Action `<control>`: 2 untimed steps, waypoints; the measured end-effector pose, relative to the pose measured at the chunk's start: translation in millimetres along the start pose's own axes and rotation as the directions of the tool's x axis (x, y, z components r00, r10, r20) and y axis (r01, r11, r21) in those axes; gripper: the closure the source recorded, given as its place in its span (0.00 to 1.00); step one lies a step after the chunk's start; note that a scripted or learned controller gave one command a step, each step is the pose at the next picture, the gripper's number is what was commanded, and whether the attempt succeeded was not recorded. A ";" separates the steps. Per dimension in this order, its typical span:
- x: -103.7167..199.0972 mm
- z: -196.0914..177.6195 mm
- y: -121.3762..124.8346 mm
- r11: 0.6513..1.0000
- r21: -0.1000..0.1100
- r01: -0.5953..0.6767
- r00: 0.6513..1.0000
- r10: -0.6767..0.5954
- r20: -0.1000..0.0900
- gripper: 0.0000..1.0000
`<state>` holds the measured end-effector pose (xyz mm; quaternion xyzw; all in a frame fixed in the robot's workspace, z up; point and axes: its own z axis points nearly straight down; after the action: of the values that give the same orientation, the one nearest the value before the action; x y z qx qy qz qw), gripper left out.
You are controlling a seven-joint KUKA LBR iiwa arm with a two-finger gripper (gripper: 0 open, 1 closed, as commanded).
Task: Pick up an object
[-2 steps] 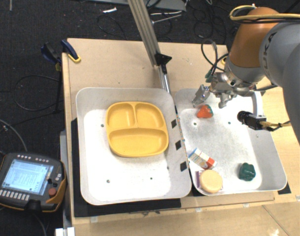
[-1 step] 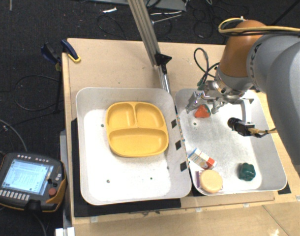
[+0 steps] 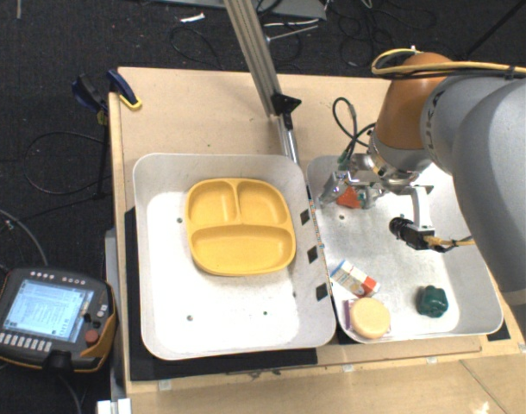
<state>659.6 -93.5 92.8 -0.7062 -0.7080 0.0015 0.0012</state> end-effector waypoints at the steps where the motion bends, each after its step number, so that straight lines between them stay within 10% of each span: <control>1: -0.2 -13.1 1.3 1.000 -0.005 -0.001 1.000 0.001 0.001 1.00; 2: -8.0 -64.7 -3.4 1.000 -0.010 -0.003 1.000 0.003 0.001 1.00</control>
<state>656.4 -101.5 157.5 -0.7074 -0.7068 -0.0017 -0.0027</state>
